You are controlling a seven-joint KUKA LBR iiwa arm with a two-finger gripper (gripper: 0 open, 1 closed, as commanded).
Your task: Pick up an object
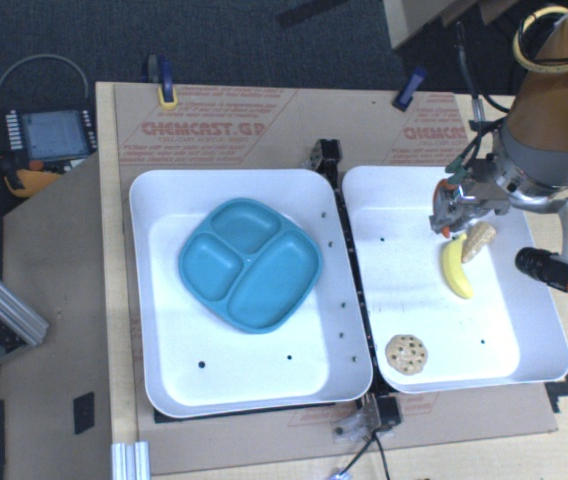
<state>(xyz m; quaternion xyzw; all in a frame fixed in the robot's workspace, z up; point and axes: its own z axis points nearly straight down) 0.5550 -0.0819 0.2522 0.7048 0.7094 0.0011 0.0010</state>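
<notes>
A yellow banana [456, 271] lies in the right bin [404, 288], with a pale beige piece [478, 240] resting against its upper end. A round speckled cookie [406, 353] sits near that bin's front edge. My gripper [451, 220] hangs just above the banana's upper tip, at the end of the grey arm with its orange band. I see nothing between its fingers.
The left bin [164, 298] holds a blue divided plate [250, 264], tilted on the bin floor. A black clamp [326, 154] sits between the bins at the back. A handheld pendant [49, 135] lies off the bench to the left.
</notes>
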